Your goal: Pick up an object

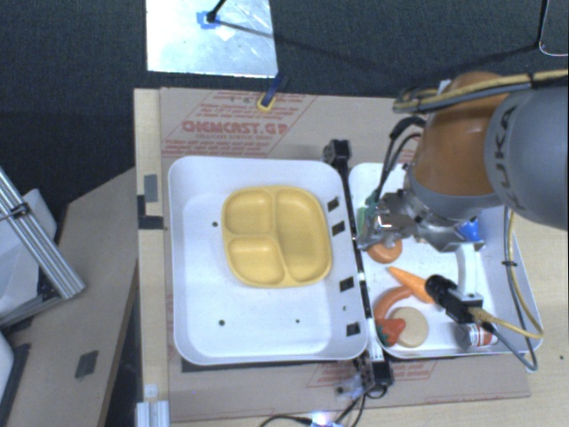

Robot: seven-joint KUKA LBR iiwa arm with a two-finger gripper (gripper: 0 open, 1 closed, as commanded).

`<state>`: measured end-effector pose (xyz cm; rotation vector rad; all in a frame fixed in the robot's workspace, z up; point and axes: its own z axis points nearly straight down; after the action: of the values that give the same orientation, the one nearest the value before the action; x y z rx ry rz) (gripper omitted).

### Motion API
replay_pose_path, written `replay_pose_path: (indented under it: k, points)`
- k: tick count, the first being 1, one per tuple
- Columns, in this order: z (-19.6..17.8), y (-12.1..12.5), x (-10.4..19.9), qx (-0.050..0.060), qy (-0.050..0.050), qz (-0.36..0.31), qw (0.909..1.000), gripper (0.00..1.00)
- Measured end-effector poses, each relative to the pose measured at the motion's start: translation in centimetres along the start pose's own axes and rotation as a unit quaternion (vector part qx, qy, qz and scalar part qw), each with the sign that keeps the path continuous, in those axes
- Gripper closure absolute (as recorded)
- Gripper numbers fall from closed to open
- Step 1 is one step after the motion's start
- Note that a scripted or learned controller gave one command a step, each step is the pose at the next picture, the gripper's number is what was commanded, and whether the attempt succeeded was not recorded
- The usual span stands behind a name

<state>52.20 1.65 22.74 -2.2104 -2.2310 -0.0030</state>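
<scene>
Bench, arm (480,149) over rt bin (511,278), gripper likely hidden

carrot (412,282) | orange, tapered | lying slantwise | right bin (498,341) middle

Even, moderately bright overhead light, with glare on the metal sheet (212,23), soft shadows, washed white bins (191,238) and slightly soft focus throughout.
</scene>
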Motion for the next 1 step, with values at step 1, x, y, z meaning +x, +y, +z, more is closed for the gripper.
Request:
replay_pose_path:
  k: [1]
  points:
    - [-0.09, -0.06, 4.59, 0.0, 0.0, 0.0, 1.0, 1.0]
